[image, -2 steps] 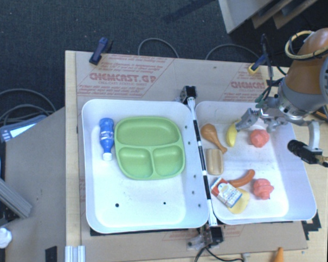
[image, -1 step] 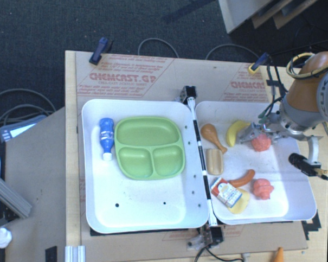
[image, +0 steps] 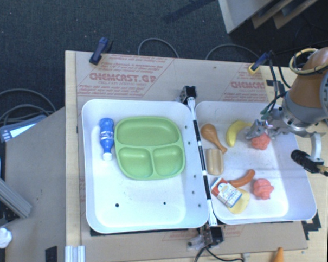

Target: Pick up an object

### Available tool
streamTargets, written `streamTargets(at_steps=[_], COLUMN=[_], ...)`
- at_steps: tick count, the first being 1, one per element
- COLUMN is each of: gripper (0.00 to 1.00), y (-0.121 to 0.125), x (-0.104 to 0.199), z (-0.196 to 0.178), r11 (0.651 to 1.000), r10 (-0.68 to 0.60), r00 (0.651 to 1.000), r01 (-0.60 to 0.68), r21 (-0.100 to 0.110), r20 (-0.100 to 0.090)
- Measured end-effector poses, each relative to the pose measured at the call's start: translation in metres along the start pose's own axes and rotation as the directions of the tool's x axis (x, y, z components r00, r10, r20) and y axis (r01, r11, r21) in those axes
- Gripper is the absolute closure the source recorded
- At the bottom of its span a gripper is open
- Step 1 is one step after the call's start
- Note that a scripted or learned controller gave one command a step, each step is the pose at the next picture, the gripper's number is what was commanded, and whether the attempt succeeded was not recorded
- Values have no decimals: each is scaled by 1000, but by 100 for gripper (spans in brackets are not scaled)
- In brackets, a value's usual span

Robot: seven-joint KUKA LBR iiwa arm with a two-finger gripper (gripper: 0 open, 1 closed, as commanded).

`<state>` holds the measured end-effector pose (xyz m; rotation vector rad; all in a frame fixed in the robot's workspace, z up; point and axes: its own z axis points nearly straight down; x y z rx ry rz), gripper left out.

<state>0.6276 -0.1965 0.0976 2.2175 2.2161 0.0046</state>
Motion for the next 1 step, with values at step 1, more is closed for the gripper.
streamTargets(at_steps=[1], gripper=[100], y=[40], x=[80], z=[-32], r11=[1000], r10=[-2], r00=[1000], r01=[2], r21=[4], r20=[-3])
